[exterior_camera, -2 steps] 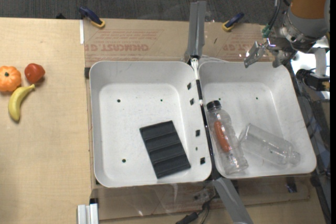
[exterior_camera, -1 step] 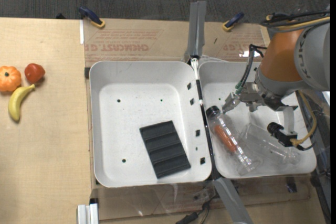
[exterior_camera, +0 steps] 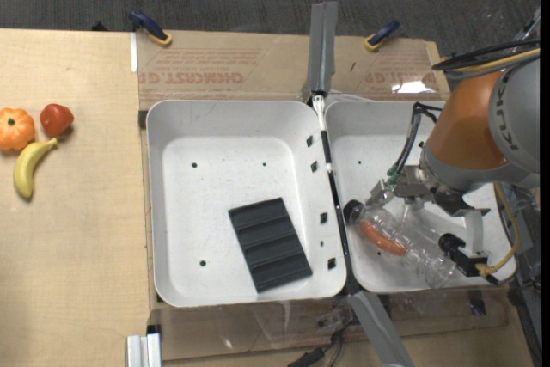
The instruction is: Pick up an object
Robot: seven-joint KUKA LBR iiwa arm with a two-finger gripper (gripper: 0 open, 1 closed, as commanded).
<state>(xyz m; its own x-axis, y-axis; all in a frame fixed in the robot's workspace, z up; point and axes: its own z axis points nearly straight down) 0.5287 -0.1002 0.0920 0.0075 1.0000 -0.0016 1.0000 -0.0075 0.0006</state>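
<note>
The arm (exterior_camera: 481, 133) reaches down into the right bin (exterior_camera: 369, 271), its gripper (exterior_camera: 397, 200) low over a clear plastic bottle (exterior_camera: 412, 241) and an orange carrot-like piece (exterior_camera: 382, 238). A dark ridged slab (exterior_camera: 270, 243) lies in the left bin (exterior_camera: 172, 185). An orange (exterior_camera: 14, 130), a tomato (exterior_camera: 56, 119) and a banana (exterior_camera: 29, 168) sit on the worktop (exterior_camera: 69, 271).

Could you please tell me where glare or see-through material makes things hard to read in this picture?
In the camera view, the clear plastic bottle in the right white bin blurs into the bin floor; glare whitens the brown cardboard behind; the ribbed dark grey slab reads sharply.
</note>
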